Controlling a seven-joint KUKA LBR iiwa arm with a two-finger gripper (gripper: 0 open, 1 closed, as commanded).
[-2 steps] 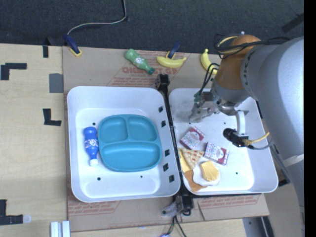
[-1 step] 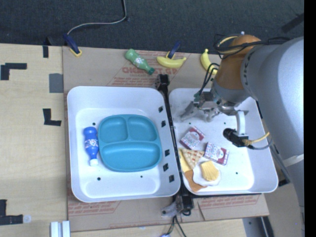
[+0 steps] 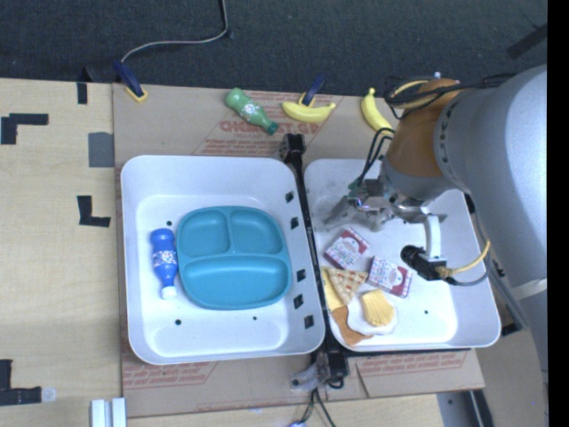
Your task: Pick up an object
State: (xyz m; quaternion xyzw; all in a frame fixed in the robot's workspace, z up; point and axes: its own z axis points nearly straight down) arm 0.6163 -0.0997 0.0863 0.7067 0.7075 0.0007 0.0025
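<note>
- Hovering low over the right bin (image 3: 480,323), near its far-left corner, the gripper (image 3: 356,205) shows fingers apart, nothing between them.
- Food packets (image 3: 366,265) lie just nearer, within likely reach.

Robotics lab, grey robot arm (image 3: 498,149) over two white bins (image 3: 142,238), taped workbench (image 3: 53,238), trailing cable (image 3: 213,16)

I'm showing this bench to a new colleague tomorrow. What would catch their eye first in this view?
Probably the big grey arm with its orange band, reaching in from the right with its tool low over the right bin, above a cluster of small packets and toy food. Next, the bright blue divided plate in the left bin, with a small blue bottle lying beside it.
</note>
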